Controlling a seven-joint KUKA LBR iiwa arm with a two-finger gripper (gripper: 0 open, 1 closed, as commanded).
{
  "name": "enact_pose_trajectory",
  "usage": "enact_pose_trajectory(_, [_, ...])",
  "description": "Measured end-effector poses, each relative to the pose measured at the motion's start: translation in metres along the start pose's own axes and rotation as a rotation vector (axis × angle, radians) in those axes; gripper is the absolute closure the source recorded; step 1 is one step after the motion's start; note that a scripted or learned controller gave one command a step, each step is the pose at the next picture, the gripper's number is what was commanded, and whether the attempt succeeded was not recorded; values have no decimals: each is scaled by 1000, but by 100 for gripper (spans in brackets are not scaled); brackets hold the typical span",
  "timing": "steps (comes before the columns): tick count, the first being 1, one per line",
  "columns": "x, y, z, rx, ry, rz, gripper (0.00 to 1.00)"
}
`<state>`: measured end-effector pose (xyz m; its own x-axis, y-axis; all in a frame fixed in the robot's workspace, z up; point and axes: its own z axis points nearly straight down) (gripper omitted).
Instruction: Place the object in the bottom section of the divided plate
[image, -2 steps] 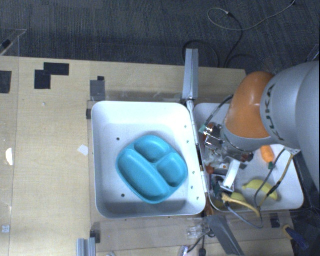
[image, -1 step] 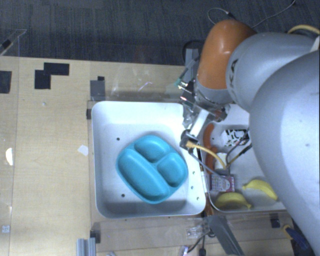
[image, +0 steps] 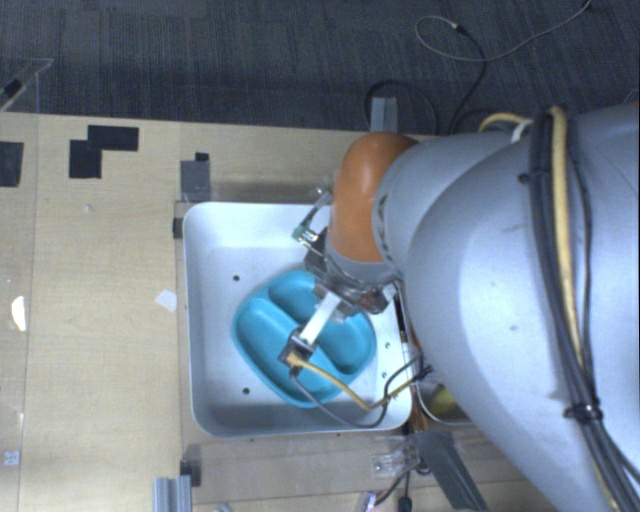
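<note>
A blue divided plate (image: 268, 335) lies in the left white bin (image: 212, 290), toward its right half. Raised ridges split the plate into sections. My gripper (image: 345, 292) hangs over the plate's upper right part, below the orange band (image: 362, 195) of the wrist. The wrist and arm hide the plate's right edge and whatever lies under the gripper. I cannot make out any object between the fingers.
The big grey arm (image: 510, 300) covers most of the right bin; a small yellowish thing (image: 446, 405) peeks out under it. Black patches (image: 100, 148) mark the bench at the upper left. Bare white floor lies left of the plate.
</note>
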<state>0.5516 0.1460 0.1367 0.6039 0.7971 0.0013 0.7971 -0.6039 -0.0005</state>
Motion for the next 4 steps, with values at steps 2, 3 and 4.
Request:
enact_pose_trajectory(2, [-13,-25,5,1,-1,-55,100])
enact_pose_trajectory(3, [66,-4,-56,-2,2,30,100])
enact_pose_trajectory(4, [52,-73,33,1,-1,-18,100])
